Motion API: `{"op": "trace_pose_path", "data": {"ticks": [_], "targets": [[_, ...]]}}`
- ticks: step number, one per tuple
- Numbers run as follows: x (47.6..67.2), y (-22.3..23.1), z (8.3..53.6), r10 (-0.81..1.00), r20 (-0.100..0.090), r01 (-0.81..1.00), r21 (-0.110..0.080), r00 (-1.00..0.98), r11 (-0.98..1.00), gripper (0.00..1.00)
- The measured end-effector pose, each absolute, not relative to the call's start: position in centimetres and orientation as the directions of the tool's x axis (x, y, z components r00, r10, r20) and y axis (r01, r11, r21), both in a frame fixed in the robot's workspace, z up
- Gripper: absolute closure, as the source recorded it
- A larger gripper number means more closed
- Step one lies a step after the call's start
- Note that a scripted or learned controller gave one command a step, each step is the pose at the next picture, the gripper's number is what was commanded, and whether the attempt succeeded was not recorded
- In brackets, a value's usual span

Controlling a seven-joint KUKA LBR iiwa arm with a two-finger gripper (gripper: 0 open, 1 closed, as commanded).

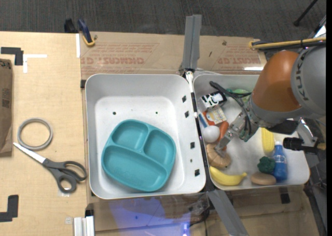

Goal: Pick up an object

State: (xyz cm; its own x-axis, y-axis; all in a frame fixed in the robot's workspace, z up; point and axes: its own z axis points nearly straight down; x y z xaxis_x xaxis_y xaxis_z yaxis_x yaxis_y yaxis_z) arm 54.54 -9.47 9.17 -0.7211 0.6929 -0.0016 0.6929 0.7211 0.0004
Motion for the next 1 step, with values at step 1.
{"op": "trace_pose_path", "data": {"ticks": [1], "targets": [[54.49,-9.51,10.06,0.692,0.000,0.692,-0.002,-0.722,0.722,1.00]]}}
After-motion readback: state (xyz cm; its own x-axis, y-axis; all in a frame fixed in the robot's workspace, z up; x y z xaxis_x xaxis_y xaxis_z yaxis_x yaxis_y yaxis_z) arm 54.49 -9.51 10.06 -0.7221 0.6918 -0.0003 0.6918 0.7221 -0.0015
